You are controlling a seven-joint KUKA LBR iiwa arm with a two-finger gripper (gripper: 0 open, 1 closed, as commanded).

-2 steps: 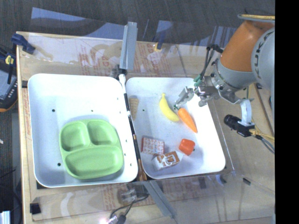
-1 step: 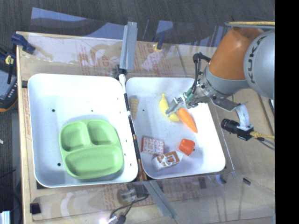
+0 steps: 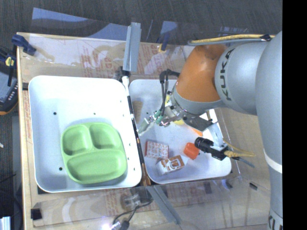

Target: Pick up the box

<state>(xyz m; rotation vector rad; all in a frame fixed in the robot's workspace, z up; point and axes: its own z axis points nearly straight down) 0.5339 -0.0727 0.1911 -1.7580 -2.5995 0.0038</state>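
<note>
Item one, your gripper [image 3: 160, 119]: over the right bin [image 3: 139, 92], finger state not discernible. Item two, the box [image 3: 156, 149]: flat on the bin floor just below the gripper, apart from it.

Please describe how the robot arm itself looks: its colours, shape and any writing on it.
The thick, rounded grey KUKA arm has smooth curved casing, a wide glossy orange band above the wrist, and dark "KUKA" lettering on the grey shell. Thin cables run beside the wrist.
</note>
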